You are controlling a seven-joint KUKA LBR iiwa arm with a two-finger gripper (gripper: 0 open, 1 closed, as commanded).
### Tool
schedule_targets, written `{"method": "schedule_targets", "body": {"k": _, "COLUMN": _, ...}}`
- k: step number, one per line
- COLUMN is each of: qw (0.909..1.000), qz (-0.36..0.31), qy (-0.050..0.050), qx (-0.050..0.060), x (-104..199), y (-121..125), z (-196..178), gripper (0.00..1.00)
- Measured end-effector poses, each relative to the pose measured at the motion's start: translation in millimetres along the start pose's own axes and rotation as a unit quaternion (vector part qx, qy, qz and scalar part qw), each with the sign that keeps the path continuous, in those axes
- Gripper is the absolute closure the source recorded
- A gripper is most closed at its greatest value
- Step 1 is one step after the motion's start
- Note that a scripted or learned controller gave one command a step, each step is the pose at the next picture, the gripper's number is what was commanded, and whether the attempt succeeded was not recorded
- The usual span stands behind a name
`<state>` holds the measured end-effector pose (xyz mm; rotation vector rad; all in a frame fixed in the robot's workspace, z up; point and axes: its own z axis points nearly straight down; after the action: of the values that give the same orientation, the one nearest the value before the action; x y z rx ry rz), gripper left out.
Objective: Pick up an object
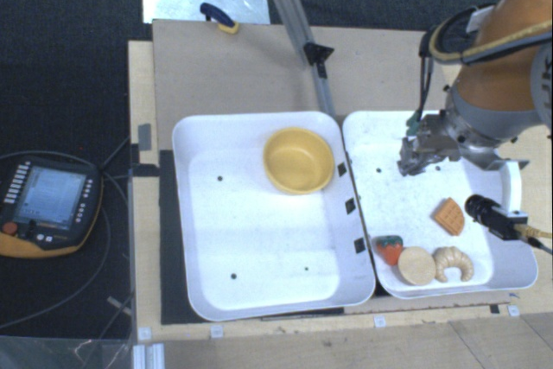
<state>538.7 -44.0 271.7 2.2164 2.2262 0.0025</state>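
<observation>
The gripper (418, 158) hangs over the upper part of the right bin (380, 134); whether it is apart or together cannot be told. A croissant (454, 264) lies near the bin's front edge. It is judged light, stiff and curved, best taken across its thick middle. Its long axis runs roughly left to right, the tips pointing downward.

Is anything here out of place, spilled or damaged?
Nothing stands out. The yellow bowl sits upright in the left bin; the toy foods lie grouped in the right bin's near corner. No spill or damage shows.
</observation>
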Motion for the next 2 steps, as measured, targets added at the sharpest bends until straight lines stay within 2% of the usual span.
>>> {"method": "schedule_targets", "body": {"k": 1, "qw": 1.0, "qz": 0.0, "qy": 0.0, "qx": 0.0, "x": 45, "y": 20, "z": -2, "gripper": 1.0}}
{"method": "schedule_targets", "body": {"k": 2, "qw": 1.0, "qz": 0.001, "qy": 0.0, "qx": 0.001, "x": 87, "y": 31, "z": 13, "gripper": 1.0}}
